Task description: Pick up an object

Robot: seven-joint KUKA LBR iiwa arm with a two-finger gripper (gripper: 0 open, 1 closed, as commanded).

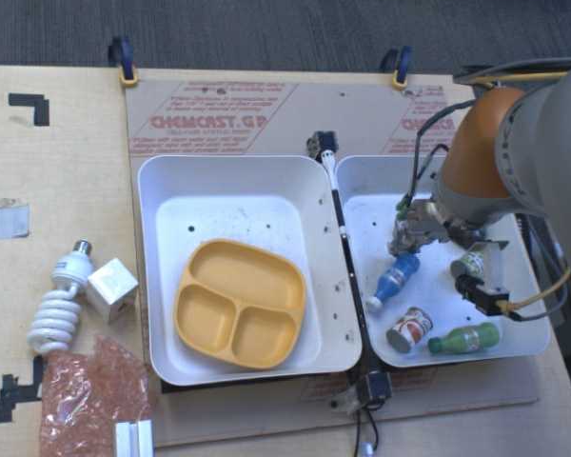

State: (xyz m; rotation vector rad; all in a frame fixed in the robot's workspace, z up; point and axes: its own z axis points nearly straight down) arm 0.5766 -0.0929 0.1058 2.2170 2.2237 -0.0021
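The pincer (pixel 411 239) hangs low in the right bin (pixel 362 181), right of frame centre, just above the upper end of a blue bottle (pixel 394 280); whether it is apart or together cannot be told. Below lie a small can (pixel 410 329) and a green bottle (pixel 466 339). The left bin (pixel 233 181) holds a yellow divided tray (pixel 240 303). A spiral bulb (pixel 61 298) rests on the bench (pixel 48 198) at lower left.

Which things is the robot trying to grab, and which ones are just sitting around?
For the job (in the right bin under the hand):
- blue bottle
- small can
- green bottle

Just lying about:
- yellow divided plate in the left bin
- spiral light bulb on the bench
- small white box
- pink plastic wrap
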